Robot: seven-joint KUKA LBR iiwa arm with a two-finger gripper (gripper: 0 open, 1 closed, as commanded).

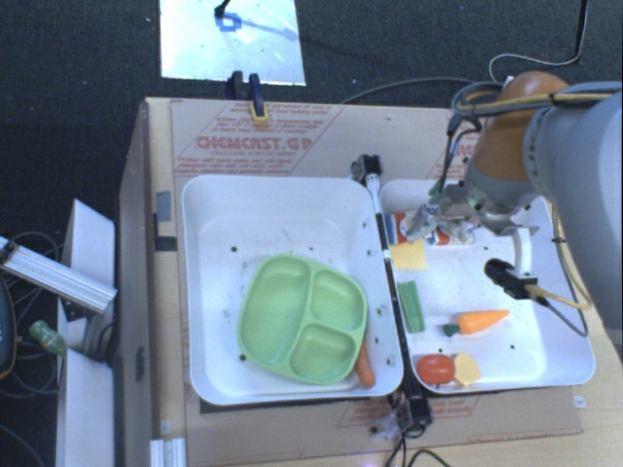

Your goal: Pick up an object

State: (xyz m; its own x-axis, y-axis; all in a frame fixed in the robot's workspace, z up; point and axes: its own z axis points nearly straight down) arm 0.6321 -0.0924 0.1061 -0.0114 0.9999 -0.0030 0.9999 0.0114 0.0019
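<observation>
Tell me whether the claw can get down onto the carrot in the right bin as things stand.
Probably yes. The carrot lies alone on bare bin floor, with the tomato and green stick apart from it. The claw hangs over the same bin's far end.

A single fixed camera looks down at a slant from above the bench, far enough back to take in both white bins whole plus the dark floor around them. The left bin lies toward 9 o'clock, the right bin toward 3 o'clock. The bench's far edge runs at 12 o'clock, and the arm enters from 2 o'clock.
</observation>
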